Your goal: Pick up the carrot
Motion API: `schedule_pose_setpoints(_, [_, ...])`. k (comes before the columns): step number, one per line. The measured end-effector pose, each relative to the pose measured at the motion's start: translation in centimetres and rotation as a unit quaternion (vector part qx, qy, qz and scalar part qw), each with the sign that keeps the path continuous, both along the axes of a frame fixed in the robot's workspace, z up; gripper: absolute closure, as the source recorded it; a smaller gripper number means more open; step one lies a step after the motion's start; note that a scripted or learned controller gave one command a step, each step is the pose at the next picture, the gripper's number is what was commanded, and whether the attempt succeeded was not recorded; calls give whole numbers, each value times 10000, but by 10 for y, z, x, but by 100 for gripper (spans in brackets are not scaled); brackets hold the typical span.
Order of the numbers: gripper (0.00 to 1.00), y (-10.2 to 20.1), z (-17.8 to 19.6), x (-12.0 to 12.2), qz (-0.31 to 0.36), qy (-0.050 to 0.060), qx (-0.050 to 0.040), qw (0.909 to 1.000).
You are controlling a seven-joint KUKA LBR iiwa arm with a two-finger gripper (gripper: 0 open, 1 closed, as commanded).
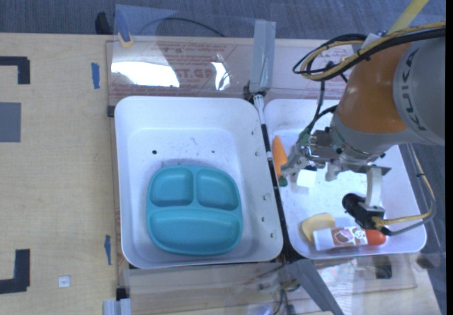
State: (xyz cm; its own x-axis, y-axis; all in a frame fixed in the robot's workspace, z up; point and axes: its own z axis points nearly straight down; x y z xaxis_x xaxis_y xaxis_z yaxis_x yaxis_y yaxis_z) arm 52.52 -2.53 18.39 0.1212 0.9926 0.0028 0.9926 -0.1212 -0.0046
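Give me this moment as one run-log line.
task: pick up carrot | carrot: right bin, left wall, not lifted | gripper: beside carrot | left bin: teal plate

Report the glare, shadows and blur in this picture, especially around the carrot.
Camera view: strong white glare on the clear panel behind the left bin; the carrot is sharp and evenly lit against the right bin's left wall; the arm throws a soft shadow on that bin's floor; the teal plate shows mild sheen; the gripper region is slightly soft.
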Motion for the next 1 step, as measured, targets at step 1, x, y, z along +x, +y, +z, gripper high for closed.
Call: schedule_pose_setpoints(1, [0, 30, 0, 25, -6, -22, -15, 10000])
